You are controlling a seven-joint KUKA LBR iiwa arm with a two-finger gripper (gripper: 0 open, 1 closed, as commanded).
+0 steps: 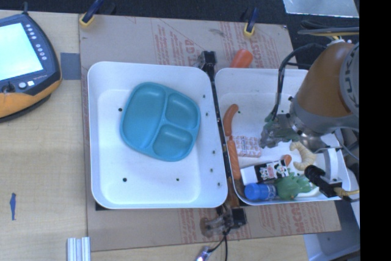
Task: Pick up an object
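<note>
My gripper (270, 136) hangs low over the middle of the right bin (256, 85), with the grey and orange arm reaching in from the right. Just left of it lies a long curved orange piece (230, 129) along the bin's left wall. A white card with red print (247, 145) lies directly beside the gripper's tip. Toward the bin's front sit a black and white packet (270, 170), a blue cylinder (259, 192), a green toy (292, 185) and a beige toy (303, 154). I see nothing held by the gripper.
The left bin (101, 131) holds a blue divided plate (161, 121). An orange object (242, 58) lies outside the right bin's far rim. A tablet (21, 64) rests at the bench's left edge. Clamps (90, 13) pin the cardboard at the back.
</note>
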